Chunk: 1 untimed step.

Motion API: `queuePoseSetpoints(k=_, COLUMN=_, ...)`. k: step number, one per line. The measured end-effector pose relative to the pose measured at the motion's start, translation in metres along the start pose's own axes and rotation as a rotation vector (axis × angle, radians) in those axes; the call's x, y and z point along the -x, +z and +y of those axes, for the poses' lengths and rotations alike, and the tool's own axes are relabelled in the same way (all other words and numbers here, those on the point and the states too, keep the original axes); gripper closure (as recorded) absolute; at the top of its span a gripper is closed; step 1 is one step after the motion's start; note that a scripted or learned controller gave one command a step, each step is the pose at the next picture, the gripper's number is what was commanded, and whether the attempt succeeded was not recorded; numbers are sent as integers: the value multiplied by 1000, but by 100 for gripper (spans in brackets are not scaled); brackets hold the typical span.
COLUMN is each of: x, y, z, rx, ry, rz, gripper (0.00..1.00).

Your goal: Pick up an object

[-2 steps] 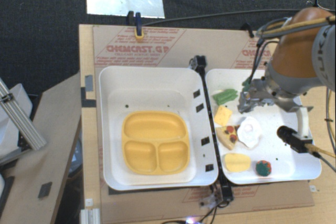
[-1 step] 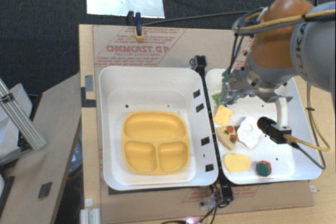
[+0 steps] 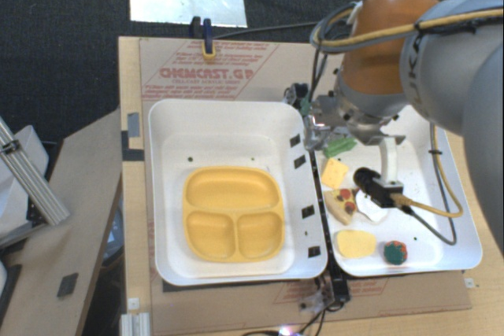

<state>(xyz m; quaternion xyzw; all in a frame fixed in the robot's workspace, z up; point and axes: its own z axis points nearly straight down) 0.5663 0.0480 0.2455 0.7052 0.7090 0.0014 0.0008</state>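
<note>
Camera view, looking down at a slant, has the grey arm with its orange band reaching in from the right and bending low over the right-hand shallow white bin. The gripper sits at that bin's upper left corner, close against the divider between the two bins. Its own body hides whether it is open or closed, so that cannot be told.

Just beside it lies a small green leaf-shaped piece, probably the target, though nothing shows it held. Below that, along the bin's left wall, are a pale yellow square slab, a tan wedge with red spots and a flat yellow oval. A white flat piece touches the wedge, and a red and green ball rests near the front wall.

The left-hand white bin holds a yellow plastic tray with three compartments, well apart from the arm.

The pieces crowd the wall, so a grasp there looks cramped and could catch the divider.
</note>
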Motion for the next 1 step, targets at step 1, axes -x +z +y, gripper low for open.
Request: queuePoseSetpoints(k=1, x=-52, y=2, z=26, rx=1, ry=-3, rz=1, gripper=100)
